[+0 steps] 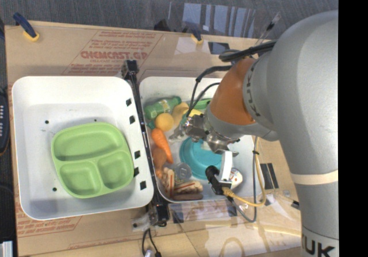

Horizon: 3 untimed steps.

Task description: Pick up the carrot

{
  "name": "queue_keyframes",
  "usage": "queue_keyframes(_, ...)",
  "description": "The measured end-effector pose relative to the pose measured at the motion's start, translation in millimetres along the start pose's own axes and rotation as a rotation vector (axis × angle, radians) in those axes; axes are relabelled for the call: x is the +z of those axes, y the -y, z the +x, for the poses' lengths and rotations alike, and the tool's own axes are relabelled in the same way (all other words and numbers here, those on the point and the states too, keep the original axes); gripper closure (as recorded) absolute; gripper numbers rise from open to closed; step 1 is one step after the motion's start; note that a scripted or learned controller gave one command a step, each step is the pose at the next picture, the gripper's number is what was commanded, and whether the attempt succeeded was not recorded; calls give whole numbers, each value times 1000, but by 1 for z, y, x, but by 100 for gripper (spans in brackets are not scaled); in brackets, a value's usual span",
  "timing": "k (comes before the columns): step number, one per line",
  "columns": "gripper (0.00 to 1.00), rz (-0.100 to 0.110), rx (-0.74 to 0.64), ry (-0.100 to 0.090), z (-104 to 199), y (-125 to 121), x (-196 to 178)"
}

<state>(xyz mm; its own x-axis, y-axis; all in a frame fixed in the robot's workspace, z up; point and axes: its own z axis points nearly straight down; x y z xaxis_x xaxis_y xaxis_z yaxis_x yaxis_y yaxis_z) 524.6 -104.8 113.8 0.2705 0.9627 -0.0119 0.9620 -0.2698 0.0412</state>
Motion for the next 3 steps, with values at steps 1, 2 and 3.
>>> queue_keyframes(1, 0, -17, 579, -21, 0, -15, -1)
queue_keyframes(2, 0, 52, 659, -5, 76, 18, -82)
queue_keyframes(3, 0, 58, 666, 3, 71, 19, -79)
